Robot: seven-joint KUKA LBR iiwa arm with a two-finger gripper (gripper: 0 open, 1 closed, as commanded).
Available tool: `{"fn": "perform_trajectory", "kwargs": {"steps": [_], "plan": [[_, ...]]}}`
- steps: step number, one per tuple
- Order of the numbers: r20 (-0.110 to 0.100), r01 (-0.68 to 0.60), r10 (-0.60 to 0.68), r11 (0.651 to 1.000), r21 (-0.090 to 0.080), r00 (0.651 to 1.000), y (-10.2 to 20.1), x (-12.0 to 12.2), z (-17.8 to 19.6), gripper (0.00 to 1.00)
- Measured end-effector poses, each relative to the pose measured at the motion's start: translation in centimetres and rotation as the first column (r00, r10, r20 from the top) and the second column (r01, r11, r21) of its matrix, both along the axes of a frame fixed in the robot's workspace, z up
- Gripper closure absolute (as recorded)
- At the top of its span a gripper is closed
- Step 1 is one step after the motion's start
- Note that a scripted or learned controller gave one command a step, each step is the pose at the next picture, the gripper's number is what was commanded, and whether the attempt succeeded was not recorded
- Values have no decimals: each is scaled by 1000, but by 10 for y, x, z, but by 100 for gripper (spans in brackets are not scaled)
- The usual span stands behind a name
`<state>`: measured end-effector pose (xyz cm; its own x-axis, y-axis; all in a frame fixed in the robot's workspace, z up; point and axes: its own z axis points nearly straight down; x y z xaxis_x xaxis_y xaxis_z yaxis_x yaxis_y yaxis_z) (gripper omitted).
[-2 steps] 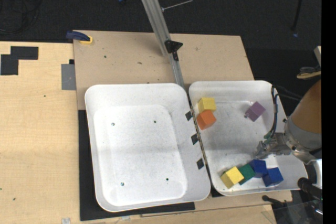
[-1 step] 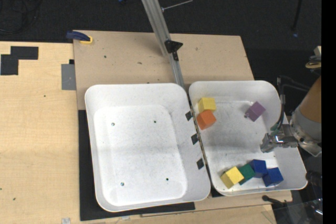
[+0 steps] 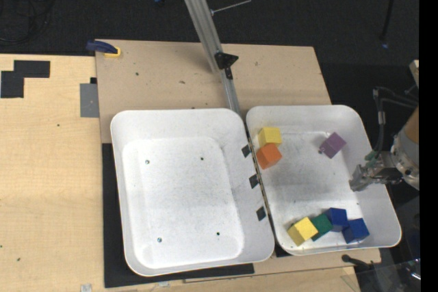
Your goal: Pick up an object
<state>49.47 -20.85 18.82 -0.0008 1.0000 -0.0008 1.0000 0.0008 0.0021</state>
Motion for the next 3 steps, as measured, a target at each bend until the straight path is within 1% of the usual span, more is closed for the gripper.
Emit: {"fn": "perform_trajectory", "kwargs": {"steps": [1, 2, 3], "plan": [[1, -1, 1, 1000, 0, 1000, 0, 2, 42, 100], [-3, -4, 4, 1000, 3, 1000, 46, 14, 44, 100], [-5, -3, 3, 1000, 4, 1000, 90, 25, 39, 100]]}}
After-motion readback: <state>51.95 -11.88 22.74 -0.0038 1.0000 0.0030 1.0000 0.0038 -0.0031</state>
